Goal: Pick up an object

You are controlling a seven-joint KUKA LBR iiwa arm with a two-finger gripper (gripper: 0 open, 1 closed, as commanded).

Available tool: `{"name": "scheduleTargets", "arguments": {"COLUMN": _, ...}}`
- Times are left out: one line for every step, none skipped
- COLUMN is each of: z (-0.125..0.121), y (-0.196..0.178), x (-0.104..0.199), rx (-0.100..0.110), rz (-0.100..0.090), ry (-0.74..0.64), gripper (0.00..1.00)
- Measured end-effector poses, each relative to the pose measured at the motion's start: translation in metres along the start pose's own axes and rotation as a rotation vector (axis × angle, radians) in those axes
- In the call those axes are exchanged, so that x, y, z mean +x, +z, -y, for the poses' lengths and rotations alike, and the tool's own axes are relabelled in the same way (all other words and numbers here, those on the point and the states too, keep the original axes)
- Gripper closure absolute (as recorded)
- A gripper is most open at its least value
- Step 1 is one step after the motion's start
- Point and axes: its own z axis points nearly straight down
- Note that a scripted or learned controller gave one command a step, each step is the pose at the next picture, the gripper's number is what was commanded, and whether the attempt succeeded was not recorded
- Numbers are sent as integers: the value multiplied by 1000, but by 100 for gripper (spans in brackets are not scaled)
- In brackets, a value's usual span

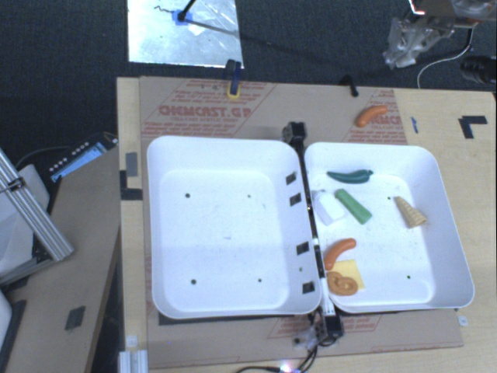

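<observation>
Dark carpet surrounds the bench (435, 107); the gripper (409, 41) is seen at upper right, finger state indeterminable. Toy foods, possibly including a chilli (351, 176), are held in the right bin (446, 231).

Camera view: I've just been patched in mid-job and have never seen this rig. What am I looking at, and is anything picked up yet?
This is one fixed camera above a bench, looking down at a slant. The machine is a robot arm; its pincer shows at the top right, raised off the bench, too blurred to judge. Nothing is visibly held.

Two shallow white bins sit side by side. The right bin holds a dark green pepper, a lighter green block, a tan cone, an orange sausage shape, a yellow slice with an orange round piece on it, and a small white piece. Another orange sausage lies on the bench behind that bin.
</observation>
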Motion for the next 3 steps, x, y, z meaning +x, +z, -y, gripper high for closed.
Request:
{"name": "scheduleTargets", "arguments": {"z": 24, "y": -21, "x": 6, "rx": 2, "rz": 0, "ry": 0, "gripper": 100}}
{"name": "scheduleTargets", "arguments": {"z": 3, "y": -57, "x": -23, "rx": -1, "rz": 2, "ry": 5, "gripper": 100}}
{"name": "scheduleTargets", "arguments": {"z": 1, "y": -67, "x": -84, "rx": 3, "rz": 3, "ry": 9, "gripper": 100}}
